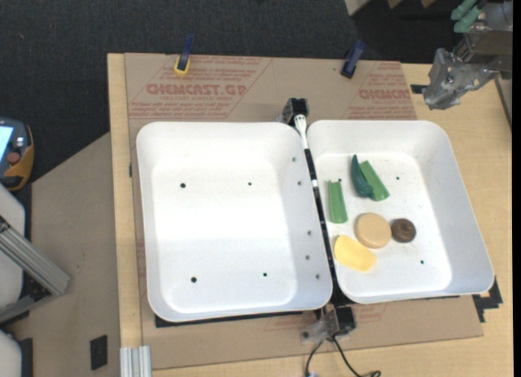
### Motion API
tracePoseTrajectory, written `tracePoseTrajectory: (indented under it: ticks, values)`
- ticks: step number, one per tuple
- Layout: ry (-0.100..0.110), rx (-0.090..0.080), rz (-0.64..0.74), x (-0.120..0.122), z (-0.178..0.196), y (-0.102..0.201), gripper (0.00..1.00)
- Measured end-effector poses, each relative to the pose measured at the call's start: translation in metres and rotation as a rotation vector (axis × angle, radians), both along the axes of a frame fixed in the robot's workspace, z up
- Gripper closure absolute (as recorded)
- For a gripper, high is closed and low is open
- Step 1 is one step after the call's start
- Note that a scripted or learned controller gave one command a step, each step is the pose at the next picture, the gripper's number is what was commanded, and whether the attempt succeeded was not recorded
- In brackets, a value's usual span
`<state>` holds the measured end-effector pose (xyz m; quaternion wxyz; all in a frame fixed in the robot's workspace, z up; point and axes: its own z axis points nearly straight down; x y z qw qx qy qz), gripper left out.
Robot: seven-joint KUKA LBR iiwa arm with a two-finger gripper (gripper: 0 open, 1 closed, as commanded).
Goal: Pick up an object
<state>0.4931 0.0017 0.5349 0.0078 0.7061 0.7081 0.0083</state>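
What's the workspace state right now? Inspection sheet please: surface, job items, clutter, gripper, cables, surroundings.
Surface: brown board carrying the left bin and the right bin side by side.
Job's things: all in the right bin: green stick, teal and green piece, tan disc, brown ball, yellow piece touching the tan disc.
Clutter: nothing seen.
Gripper: gripper above the board past the right bin's far corner, apart from the objects.
Cables: cable leaving the near-edge clamp.
Surroundings: clamps at the board's far edge, dark floor, wooden furniture at top right.
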Motion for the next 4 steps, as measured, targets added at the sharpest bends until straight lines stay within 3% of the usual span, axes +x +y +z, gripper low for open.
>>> tracePoseTrajectory:
  ticks: [1,2,3,4]
  values:
    - [0.029,-0.001,0.002,0.016,-0.053,0.042,1.0]
    - [0.028,-0.001,0.001,0.003,-0.084,0.074,1.0]
    - [0.021,-0.001,-0.002,0.005,-0.071,0.073,1.0]
    - [0.029,-0.001,0.001,-0.015,-0.109,0.106,1.0]
